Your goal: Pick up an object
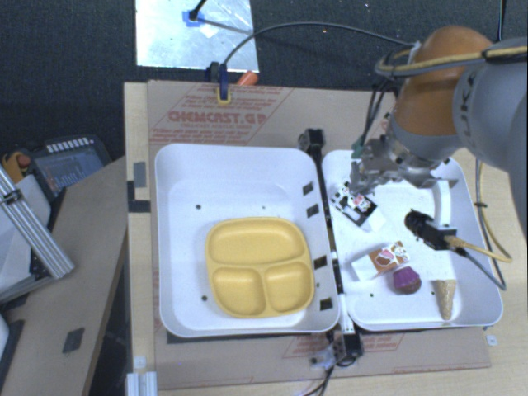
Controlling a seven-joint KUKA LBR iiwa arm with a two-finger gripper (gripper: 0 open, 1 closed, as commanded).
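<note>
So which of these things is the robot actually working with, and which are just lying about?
Part of the job:
- robot arm
- right bin
- black-and-white packet beside the arm's tip
- orange packet
- purple lump
- cone

Probably just lying about:
- yellow plate in the left bin
- silver sheet
- keypad

Left bin [190, 180]: yellow divided tray [258, 266] at 5 o'clock. Right bin [412, 312]: gripper [360, 190] at 10 o'clock, right by a small black-and-white item [356, 206]. Snack pack [388, 258], purple lump [405, 280] and cone [445, 297] sit toward 5-6.
</note>
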